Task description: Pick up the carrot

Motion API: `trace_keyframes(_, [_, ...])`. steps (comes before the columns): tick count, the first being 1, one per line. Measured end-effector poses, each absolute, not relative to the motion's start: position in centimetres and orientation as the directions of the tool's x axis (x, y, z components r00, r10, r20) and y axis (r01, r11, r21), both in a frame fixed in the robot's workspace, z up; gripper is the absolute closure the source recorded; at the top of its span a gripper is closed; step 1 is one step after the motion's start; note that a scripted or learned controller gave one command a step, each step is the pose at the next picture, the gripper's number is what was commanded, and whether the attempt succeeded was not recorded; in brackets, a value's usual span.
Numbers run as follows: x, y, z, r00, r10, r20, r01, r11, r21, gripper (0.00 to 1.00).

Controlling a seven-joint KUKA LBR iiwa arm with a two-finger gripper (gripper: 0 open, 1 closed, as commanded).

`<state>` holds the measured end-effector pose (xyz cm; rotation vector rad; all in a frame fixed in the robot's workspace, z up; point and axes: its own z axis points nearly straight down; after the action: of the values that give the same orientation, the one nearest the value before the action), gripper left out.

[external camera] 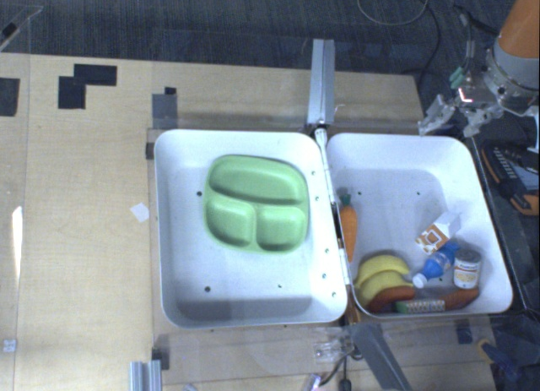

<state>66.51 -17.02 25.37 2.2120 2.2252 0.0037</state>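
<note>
Well apart from the hand (462, 111) above the right bin's far corner, whose grip I cannot tell, the slim orange carrot (348, 227) lies against that white bin's (396, 170) left wall.

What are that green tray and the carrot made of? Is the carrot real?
The green tray looks like moulded plastic: one even pale green, rounded edges, a soft sheen on its three compartments. The carrot is probably a plastic toy: flat, uniform orange with a small green top, though this view is too coarse to be sure.
</note>
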Motion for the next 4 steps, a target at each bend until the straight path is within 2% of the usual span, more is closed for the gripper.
trace_keyframes(1, [67.0,-10.9,12.6,0.006,1.000,0.000,1.000,-0.006,0.004,0.00])
trace_keyframes(2, [57.2,-11.1,9.7,-0.311,0.950,-0.001,0.950,0.311,0.005,0.00])
trace_keyframes(3, [50.6,-10.1,9.0,0.286,0.958,0.005,0.958,-0.286,0.018,0.00])
trace_keyframes(4, [50.6,-10.1,9.0,0.286,0.958,0.005,0.958,-0.286,0.018,0.00])
